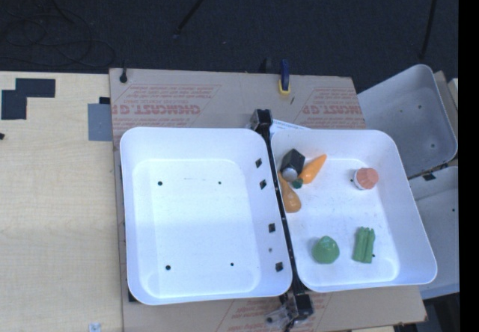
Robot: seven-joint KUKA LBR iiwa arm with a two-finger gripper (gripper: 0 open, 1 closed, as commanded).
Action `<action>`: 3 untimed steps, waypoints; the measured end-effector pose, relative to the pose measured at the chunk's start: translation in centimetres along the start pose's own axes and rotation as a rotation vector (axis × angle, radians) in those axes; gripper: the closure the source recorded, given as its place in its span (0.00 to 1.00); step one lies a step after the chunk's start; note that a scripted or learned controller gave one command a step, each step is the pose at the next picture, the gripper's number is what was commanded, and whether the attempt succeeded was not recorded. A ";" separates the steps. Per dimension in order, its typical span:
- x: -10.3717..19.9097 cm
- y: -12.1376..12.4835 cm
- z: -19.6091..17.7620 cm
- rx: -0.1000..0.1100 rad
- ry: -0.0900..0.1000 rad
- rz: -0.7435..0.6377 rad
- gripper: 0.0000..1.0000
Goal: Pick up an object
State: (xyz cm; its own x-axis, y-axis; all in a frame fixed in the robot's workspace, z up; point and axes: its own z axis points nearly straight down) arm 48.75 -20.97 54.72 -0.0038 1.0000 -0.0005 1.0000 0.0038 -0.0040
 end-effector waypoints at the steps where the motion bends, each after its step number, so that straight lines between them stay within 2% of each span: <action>1: 0.1 0.1 -1.0 0.002 0.000 -0.005 1.00; 3: 0.2 0.3 -2.9 0.006 0.000 -0.017 1.00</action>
